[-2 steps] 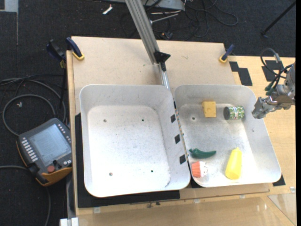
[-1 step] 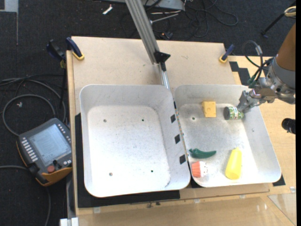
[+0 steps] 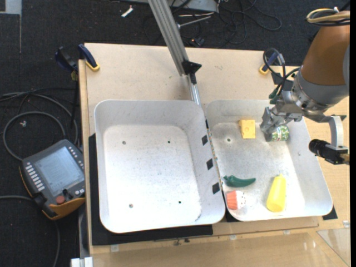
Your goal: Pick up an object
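The tool [image 3: 274, 128] sits low at about one o'clock in the right bin [image 3: 311, 174], over a small green-and-white object [image 3: 281, 133] that it touches or nearly touches; whether it is clenched or released cannot be told. A yellow block [image 3: 247, 129] lies just beside it at nine o'clock (close enough to be nudged). The object could slip, being small and near the bin wall. The plywood bench [image 3: 142, 71] stands on dark carpet strewn with cables.

No readable text, labels or numbers anywhere; the handheld controller's screen [image 3: 55, 168] is too blurred to read.
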Robot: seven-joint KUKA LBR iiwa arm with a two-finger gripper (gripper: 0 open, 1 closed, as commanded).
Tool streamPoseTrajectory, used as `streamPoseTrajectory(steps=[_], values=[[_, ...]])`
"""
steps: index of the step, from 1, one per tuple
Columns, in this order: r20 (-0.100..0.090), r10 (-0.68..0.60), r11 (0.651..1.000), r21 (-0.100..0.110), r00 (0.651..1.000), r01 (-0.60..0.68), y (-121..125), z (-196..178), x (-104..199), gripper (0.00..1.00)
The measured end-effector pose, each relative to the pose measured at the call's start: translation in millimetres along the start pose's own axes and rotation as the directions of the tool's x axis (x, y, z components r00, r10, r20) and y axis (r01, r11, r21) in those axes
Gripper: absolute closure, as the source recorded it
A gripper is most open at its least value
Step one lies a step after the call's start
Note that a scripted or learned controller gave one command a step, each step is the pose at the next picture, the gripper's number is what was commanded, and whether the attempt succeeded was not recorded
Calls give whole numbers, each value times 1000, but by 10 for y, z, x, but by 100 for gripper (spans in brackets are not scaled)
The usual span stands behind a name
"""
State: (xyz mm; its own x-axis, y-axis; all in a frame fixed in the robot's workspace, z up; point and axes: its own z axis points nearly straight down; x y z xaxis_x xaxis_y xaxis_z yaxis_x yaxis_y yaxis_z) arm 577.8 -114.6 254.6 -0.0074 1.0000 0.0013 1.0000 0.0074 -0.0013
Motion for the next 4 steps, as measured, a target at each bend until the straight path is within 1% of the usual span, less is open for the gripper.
streamPoseTrajectory(steps=[1, 2, 3, 4], values=[[0, -1, 1000, 0, 1000, 1, 83, 123, 545, 100], [0, -1, 1000, -4, 1000, 1, 298, 54, 1036, 100], [1, 0, 1000, -2, 1000, 0, 454, 223, 1521, 100], [-1, -1, 1000, -4, 1000, 1, 565, 135, 2114, 100]])
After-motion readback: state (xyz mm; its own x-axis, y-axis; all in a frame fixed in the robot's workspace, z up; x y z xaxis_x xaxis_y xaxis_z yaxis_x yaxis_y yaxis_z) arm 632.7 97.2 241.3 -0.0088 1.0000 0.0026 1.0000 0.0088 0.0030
